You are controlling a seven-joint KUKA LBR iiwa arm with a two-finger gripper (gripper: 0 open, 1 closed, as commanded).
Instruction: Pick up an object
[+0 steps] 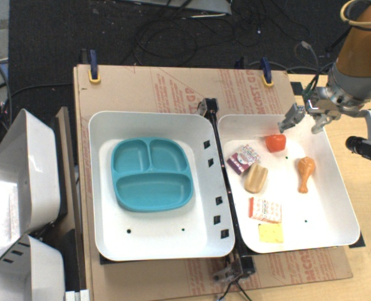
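Note:
My gripper [306,121] hangs over the back edge of the right bin [336,215], its two fingers spread apart with nothing between them. Just below and left of it sits a red tomato-like object [275,143]. Further in lie a purple packet [242,158], a tan bread roll [256,179], an orange chicken drumstick [305,172], a red-and-white card [265,210] and a yellow pad [271,232].
The left bin [104,231] holds a teal divided plate [152,174]. A black divider with clips [218,168] runs between the bins. White containers [19,174] stand off the bench at the left. Cables lie on the dark floor behind.

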